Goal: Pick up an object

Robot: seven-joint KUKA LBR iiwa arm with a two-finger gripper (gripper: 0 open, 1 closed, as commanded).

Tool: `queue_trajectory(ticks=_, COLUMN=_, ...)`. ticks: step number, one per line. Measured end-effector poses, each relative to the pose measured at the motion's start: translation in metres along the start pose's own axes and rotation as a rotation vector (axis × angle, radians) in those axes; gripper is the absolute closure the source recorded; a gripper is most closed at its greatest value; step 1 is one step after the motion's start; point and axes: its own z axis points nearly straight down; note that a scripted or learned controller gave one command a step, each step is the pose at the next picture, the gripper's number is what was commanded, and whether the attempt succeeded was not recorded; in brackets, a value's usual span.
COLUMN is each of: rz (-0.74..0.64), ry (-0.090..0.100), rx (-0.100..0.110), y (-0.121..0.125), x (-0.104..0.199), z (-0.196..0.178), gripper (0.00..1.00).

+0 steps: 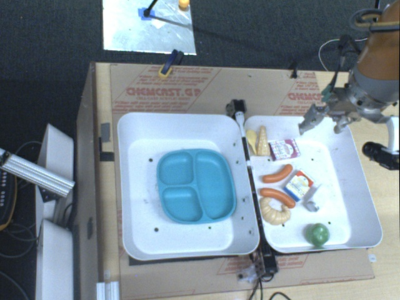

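The arm is reaching in over the far right corner of the right bin (359, 186), and the tool (322, 120) is hanging above that bin's far rim with its two fingers spread apart and nothing between them. By my reading the task is sitting at the approach step: no object is being gripped yet, and the next move is calling for choosing one item, swinging the tool toward the near left, and lowering with the fingers straddling it.

All the candidates are lying in the right bin, below and to the near left of the tool. Closest to it is a small red-and-white packet (284, 149), with a pale ear of corn (258, 141) just beyond that, against the divider. Further toward the near side a sausage (278, 173) is lying beside a small carton (299, 185), a second sausage (277, 197) is touching a ring-shaped pastry (275, 211), and a green ball-shaped thing (317, 234) is sitting alone near the front rim. The items in the middle are crowding each other, so the packet or the green ball looks easier to straddle cleanly.

The left bin (134, 167), well apart from the tool, is holding a blue divided plate (195, 186) with its three compartments bare. Both bins are resting on the bench (162, 92).
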Motion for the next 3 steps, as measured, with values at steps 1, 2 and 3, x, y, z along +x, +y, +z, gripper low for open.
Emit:
queue_trajectory(ticks=1, rz=0.002, ry=0.001, rx=0.003, y=-0.012, x=-0.01, z=0.115, gripper=0.0)
queue_trajectory(ticks=2, rz=0.002, ry=0.001, rx=0.002, y=-0.056, x=0.009, z=0.141, gripper=0.0)
queue_trajectory(ticks=3, rz=0.001, ry=-0.006, rx=-0.018, y=-0.076, x=0.012, z=0.177, gripper=0.0)
